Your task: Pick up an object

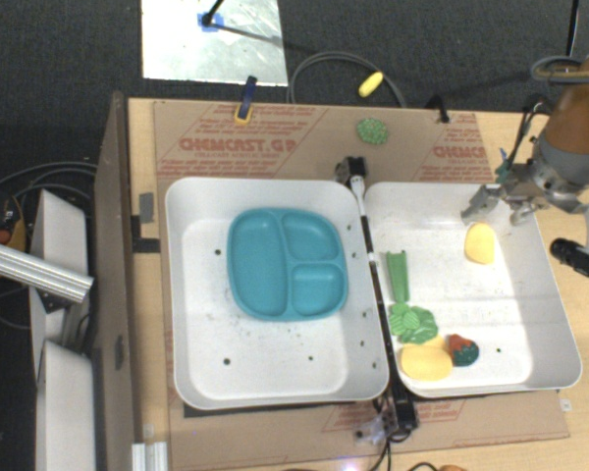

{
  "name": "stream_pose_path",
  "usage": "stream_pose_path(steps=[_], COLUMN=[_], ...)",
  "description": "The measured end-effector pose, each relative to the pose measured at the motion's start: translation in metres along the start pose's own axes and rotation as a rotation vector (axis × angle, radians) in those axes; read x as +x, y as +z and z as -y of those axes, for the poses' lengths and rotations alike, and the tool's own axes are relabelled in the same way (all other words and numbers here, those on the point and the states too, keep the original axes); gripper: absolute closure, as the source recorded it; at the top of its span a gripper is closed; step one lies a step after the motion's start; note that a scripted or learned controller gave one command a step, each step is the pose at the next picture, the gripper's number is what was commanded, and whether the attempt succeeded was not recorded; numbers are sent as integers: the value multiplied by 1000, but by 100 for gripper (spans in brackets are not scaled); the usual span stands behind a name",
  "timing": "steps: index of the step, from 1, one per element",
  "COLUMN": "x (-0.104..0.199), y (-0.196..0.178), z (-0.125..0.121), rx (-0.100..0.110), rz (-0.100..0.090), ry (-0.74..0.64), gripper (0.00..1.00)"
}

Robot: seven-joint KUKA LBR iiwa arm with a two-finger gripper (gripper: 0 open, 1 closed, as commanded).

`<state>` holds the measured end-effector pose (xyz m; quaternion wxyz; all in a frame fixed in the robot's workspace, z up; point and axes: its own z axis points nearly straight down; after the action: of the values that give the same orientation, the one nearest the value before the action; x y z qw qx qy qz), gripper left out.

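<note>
Pincer [499, 199] over right bin [540, 292], fingers spread, pinching nothing. Yellow piece [480, 244] sits just below it, apart. Green leafy toy [410, 321], yellow lump [426, 363] further below-left. Blue tray [286, 264] far left.

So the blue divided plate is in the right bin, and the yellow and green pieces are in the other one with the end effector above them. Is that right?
Not quite: the camera view shows the blue divided plate in the left bin, not the right. The yellow and green pieces do lie in the other bin, with the end effector above it.
</note>
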<state>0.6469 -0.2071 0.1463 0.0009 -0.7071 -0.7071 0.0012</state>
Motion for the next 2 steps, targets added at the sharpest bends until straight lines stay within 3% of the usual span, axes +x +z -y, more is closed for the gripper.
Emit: stream_pose_path(steps=[1,2], x=[5,0], y=[65,-29], z=[-8,-4], rx=[-2,-13], rz=[0,3], ry=[-5,-2], gripper=[0,0])
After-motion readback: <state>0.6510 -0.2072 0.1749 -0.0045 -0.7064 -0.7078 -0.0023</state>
